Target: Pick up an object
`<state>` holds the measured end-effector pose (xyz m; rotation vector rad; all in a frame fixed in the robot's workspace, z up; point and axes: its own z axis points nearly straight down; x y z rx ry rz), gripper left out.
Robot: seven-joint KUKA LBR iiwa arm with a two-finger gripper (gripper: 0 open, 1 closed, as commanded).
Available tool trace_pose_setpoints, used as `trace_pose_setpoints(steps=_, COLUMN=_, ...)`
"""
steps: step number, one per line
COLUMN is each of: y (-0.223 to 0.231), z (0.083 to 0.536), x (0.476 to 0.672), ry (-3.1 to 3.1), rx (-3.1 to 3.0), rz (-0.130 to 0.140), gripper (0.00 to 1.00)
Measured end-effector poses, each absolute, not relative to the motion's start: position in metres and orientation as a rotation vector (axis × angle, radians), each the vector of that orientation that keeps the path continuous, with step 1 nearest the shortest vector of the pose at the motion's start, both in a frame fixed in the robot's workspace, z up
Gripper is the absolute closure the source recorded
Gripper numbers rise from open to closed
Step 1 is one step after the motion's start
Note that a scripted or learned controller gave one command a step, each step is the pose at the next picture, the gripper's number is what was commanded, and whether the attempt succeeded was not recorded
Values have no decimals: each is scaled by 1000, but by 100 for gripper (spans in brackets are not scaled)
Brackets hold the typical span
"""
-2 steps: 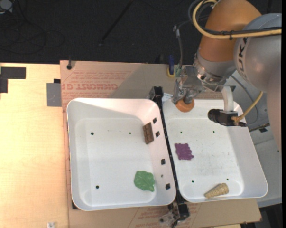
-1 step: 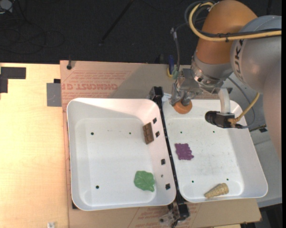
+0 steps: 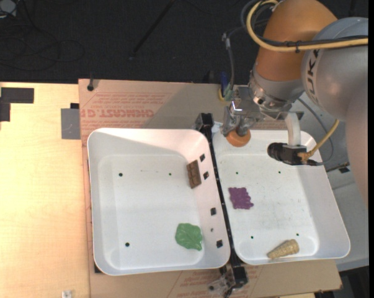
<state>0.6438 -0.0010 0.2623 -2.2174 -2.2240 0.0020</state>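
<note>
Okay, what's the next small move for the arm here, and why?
Probably lift straight up a little. The gripper sits at the back edge of the right bin with an orange object at its tip; a short raise would show whether the object comes away with it.

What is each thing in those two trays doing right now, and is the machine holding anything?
Tool: raised over the right tray's far left corner, an orange object between its fingers.
Brown block: lying in left tray.
Green lump: lying in left tray.
Purple piece: flat in right tray.
Cone: on its side, right tray.
</note>
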Motion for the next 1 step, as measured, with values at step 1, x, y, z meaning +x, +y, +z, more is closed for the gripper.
trace_pose_setpoints(steps=1, y=3, z=253, x=643, ry=-2224, rx=-2215, rz=6, gripper=100)
